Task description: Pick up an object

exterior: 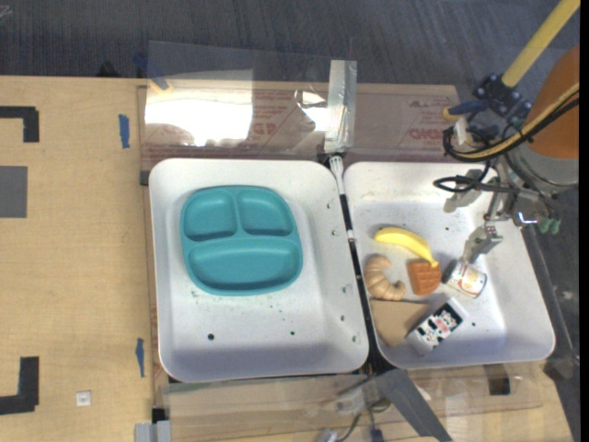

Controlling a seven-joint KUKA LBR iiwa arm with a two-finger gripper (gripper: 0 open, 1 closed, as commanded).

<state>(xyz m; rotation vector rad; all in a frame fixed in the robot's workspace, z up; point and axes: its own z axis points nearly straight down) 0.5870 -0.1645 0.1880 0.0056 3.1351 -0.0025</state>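
1. Camera view looked down at a slant on a tabletop [64, 274] of tan board carrying two shallow white bins side by side.
2. Left bin [175, 339] held a teal divided plate [242, 239] with three compartments, lying flat toward the bin's upper half.
3. Right bin [525, 339] held the small items, grouped near its middle and left side.
4. A yellow banana [405, 243] lay near the left part of the right bin, curved, just above the other pieces.
5. A tan croissant-like pastry [381, 277] sat below the banana, close to the divider between the bins.
6. An orange block [423, 276] sat just right of the pastry, touching or nearly touching the banana's lower end.
7. A small black-and-white carton [436, 325] lay tilted below the orange block, on a brown patch of the bin floor.
8. A small pale cup-like piece with an orange rim [469, 282] rested right of the orange block.
9. The arm [515, 168] reached in from the right, cables bunched above the wrist.
10. The pincer [475, 256] hung low in the right bin, directly over the cup-like piece, at or near contact; contact could not be confirmed.
11. Whether its fingers were apart or together: cannot tell.
12. Clear plastic sheeting [239, 109] and a taped upright strip [340, 99] stood behind the bins.
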